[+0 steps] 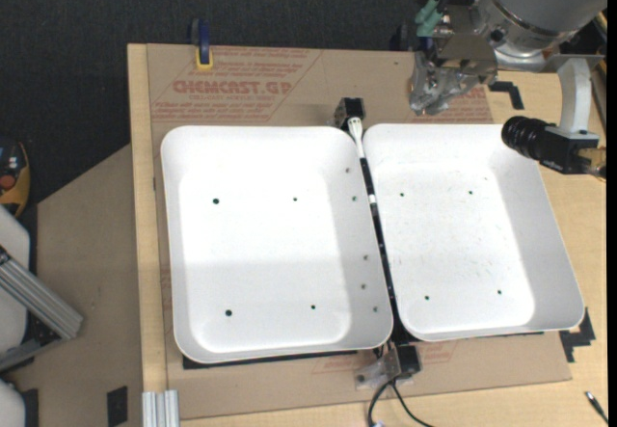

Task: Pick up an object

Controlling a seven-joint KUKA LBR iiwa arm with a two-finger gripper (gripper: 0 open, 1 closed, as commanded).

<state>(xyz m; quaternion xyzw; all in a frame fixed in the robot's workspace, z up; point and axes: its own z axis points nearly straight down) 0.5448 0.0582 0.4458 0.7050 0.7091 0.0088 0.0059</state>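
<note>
My gripper (433,95) hangs at the back right, just above the brown board behind the far rim of the right bin (540,252). Nothing shows in its grasp. The left bin (193,252) and the right bin lie side by side, and on their white floors I see only a few small dark dots. No loose object shows in either bin.
A brown board (251,83) lies under both bins. A blue and yellow clamp (201,42) sits at its back left corner. A black clip (349,112) stands between the bins at the back, and cables (390,372) lie at the front. An aluminium rail (39,295) lies far left.
</note>
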